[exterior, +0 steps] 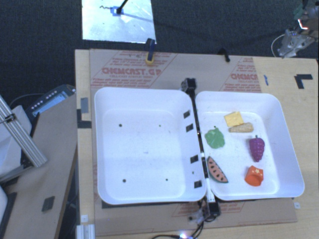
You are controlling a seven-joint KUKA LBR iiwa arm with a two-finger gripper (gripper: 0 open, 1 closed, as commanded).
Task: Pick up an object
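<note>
Camera view: gripper (295,40) sits at upper right, off the bench, partly cut off by frame edge and blurred; open/closed state can't be told. Well apart from both bins. Right bin (286,133) holds six toy items: yellow block (233,118) touching tan piece (241,128), green item (215,138), purple grapes (256,148), watermelon slice (217,171) near divider, orange-red item (254,176). Left bin (99,148) adjoins it.

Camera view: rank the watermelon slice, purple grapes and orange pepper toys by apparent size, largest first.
1. Red watermelon slice toy
2. Purple grape bunch toy, close to the slice, so that order is unsure
3. Orange pepper toy, smallest
</note>
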